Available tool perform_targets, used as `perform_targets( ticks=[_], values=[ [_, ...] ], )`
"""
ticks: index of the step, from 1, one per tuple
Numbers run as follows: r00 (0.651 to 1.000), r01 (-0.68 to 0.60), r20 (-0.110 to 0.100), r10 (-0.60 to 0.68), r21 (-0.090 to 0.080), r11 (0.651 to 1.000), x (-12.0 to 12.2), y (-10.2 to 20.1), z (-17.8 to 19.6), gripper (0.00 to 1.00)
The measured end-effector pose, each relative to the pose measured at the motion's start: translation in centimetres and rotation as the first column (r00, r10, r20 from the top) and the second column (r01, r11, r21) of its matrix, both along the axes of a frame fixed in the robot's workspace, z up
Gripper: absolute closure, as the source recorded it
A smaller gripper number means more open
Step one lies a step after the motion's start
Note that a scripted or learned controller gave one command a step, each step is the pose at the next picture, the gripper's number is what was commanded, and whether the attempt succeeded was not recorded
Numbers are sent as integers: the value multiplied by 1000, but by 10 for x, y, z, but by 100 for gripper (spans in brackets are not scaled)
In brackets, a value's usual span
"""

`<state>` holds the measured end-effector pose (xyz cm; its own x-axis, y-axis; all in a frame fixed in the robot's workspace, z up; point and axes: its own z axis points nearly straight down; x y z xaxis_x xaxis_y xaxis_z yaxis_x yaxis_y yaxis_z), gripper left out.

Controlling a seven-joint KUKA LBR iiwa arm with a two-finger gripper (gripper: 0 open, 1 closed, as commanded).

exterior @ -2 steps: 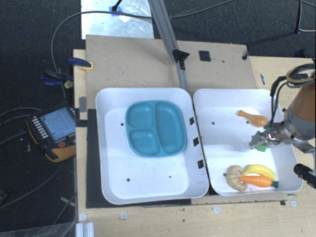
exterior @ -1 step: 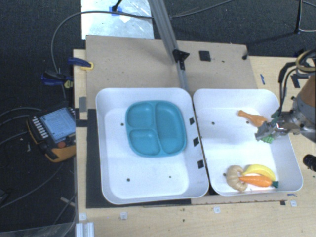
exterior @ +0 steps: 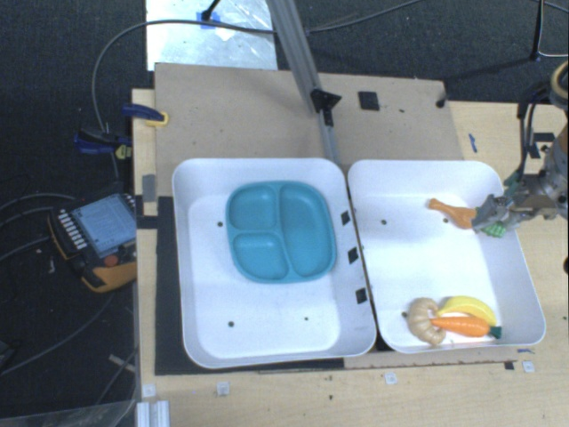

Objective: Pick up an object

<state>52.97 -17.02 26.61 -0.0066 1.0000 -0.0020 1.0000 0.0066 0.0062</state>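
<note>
From my remote station, I cannot tell the end effector point(exterior: 492, 214)'s grip; it blurs against the orange drumstick point(exterior: 451, 211) in the right bin point(exterior: 418, 172). Left bin point(exterior: 200, 327) holds a blue plate point(exterior: 281, 231); brown worktop point(exterior: 249, 105), dark floor point(exterior: 62, 52).

No legible text, label, brand, number or sign is present. The keypad device point(exterior: 96, 238) left of the bins carries markings too small to read.
</note>
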Motion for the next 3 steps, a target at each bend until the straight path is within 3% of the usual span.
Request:
perform_targets(
  ticks=[1,3],
  values=[
    [1000,-4,-4,4,3,1000,-2,55,3,100],
    [1000,-3,-5,3,3,1000,4,155,-27,100]
  ],
)
